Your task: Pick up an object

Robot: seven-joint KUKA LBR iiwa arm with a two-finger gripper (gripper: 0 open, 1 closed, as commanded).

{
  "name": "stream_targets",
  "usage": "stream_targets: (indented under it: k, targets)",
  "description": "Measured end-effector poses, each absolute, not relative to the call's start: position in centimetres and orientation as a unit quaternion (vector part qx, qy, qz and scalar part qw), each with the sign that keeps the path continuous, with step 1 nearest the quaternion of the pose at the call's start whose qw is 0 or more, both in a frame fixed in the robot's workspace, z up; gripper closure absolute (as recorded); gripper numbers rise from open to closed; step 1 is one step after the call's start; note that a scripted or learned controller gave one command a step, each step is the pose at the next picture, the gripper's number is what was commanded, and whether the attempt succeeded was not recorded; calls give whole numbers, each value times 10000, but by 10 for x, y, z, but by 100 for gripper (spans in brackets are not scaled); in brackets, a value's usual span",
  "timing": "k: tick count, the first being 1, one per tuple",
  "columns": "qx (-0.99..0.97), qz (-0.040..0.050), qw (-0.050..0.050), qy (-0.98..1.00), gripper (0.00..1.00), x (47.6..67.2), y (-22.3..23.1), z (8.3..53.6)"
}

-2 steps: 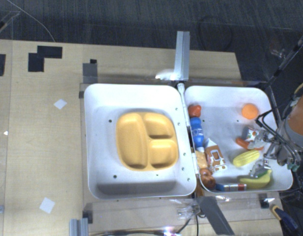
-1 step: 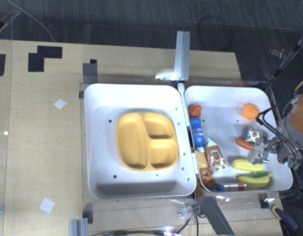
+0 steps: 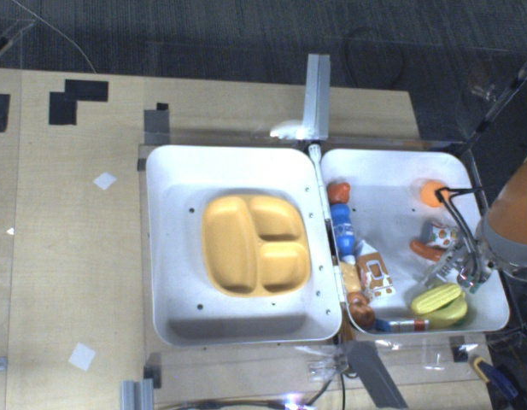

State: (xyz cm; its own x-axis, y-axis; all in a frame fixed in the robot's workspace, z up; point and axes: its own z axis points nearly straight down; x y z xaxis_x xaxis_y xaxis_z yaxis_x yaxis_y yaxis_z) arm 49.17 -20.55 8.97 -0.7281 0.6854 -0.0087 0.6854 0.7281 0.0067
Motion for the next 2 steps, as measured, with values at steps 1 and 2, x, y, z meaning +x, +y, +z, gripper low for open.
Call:
stream_targets:
  k: [1, 2]
  targets:
    - [3689, 6, 102, 9294, 0, 494, -207, 89]
    - [2490, 2, 23, 9685, 0, 535, -206, 123]
